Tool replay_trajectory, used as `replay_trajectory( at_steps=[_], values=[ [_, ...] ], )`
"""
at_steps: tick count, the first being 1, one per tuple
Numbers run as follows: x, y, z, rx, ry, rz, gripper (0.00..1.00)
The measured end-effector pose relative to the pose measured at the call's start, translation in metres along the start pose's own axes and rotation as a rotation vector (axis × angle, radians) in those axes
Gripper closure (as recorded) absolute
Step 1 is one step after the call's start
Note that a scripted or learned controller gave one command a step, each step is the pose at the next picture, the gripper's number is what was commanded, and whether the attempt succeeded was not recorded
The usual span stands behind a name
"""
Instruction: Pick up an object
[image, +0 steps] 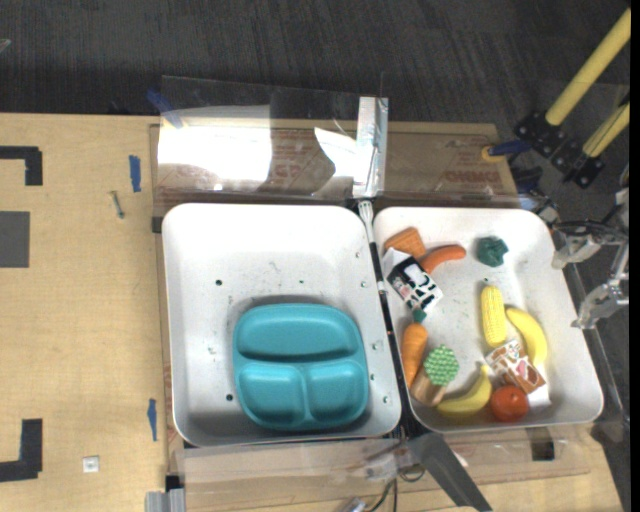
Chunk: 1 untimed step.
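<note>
Overhead view of the counter with 2 shallow white bins set side by side, their inner rims touching. The left bin holds 1 item: a teal divided tray with 3 compartments, lying flat toward the near wall. The right bin holds the candidate objects for the pick, all toy foods lying loose.

- **Far end:** a carrot, an orange sausage-like piece and a small green item that is too small to identify.
- **Against the inner wall:** a black-and-white pack, with a second carrot below it.
- **Centre:** a corn cob just beside a banana.
- **Near end:** a broccoli floret, a second banana, a small printed carton and a tomato, packed in a touching cluster.

The crowding at the near end would probably hinder a clean grasp. The green item stands apart from its neighbours and appears the easiest to reach. A grey mechanism at the outer rim of the right bin is judged to be the gripper. It sits clear of every object, and whether it is spread or pressed together cannot be told. Nothing is lifted, so the pick is judged not yet begun
</note>
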<state>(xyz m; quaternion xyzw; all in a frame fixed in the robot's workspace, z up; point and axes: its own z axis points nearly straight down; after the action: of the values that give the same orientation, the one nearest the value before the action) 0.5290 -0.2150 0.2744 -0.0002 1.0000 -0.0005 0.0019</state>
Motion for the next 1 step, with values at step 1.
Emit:
replay_trajectory(
  at_steps=[1],
  values=[
    [0.0282, -0.0066, 0.1483, 0.004, -0.008, -0.218, 0.0]
  ],
)
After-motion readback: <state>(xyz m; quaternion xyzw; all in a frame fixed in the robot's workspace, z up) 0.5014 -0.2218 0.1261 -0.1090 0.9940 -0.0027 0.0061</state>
